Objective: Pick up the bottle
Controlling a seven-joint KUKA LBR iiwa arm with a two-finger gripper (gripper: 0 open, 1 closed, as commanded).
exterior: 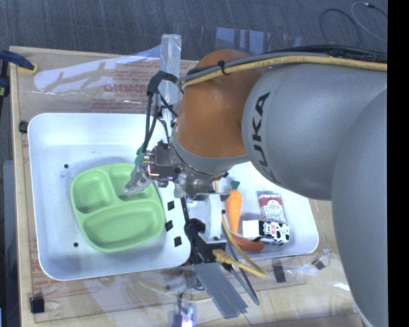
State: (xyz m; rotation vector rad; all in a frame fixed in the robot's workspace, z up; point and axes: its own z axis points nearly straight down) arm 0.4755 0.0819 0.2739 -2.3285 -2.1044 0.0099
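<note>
You see the gripper low over the green tray in the left bin. Whether it is apart or together cannot be determined. You cannot make out the bottle. A carrot lies in the right bin.

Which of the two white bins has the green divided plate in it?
The left bin; the green plate lies there, while the right bin holds the carrot.

The arm is finished in smooth grey, marked with dark "KUKA" lettering. An orange band is fitted above the wrist; black and yellow cables are routed along it.
</note>
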